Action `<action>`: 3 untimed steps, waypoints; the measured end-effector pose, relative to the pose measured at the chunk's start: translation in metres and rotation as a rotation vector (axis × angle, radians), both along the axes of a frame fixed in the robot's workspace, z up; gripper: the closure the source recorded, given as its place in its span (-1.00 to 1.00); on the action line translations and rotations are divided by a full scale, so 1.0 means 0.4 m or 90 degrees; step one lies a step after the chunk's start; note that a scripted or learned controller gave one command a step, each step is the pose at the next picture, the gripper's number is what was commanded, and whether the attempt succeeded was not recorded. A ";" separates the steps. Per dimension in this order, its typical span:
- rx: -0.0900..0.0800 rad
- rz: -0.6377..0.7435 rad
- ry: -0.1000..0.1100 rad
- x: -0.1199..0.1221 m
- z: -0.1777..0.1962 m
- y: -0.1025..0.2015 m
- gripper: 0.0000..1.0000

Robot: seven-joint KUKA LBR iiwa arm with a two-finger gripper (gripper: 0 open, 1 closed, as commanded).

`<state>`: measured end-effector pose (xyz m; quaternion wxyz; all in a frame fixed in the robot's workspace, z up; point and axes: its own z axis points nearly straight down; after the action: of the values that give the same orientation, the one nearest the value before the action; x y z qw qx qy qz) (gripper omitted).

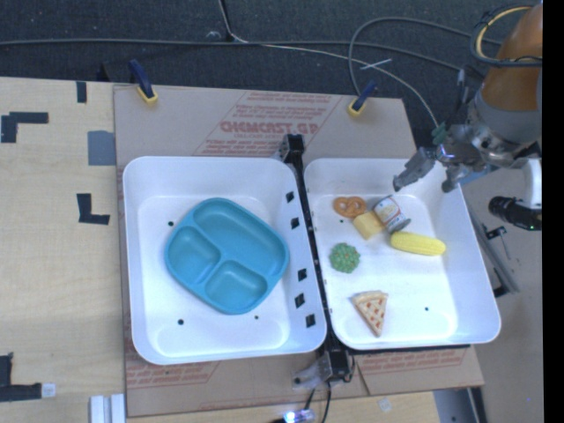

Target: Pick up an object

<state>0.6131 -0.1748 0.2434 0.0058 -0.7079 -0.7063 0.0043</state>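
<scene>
Bench top (53, 236) is pale wood w/ dark tape marks (88, 208) on the left side. A brown cardboard sheet (264, 122) w/ red print lies on it, held at the far edge by two clamps w/ blue handles (141, 81) (362, 98). Beyond the bench, dark grey carpet-like floor (264, 7) w/ thin cables (291, 47) running across. Light is even, no hard shadows

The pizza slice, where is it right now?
The pizza slice lies in the right bin, toward its near edge, just below the green broccoli and apart from it.
</scene>
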 end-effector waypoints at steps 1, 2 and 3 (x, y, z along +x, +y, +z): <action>-0.001 0.003 -0.008 0.006 0.021 0.002 -1.00; -0.002 0.002 -0.006 0.008 -0.088 0.002 -1.00; -0.001 0.002 -0.004 0.005 -0.251 0.004 -1.00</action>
<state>0.6149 -0.1732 0.1428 0.0028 -0.7066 -0.7076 0.0027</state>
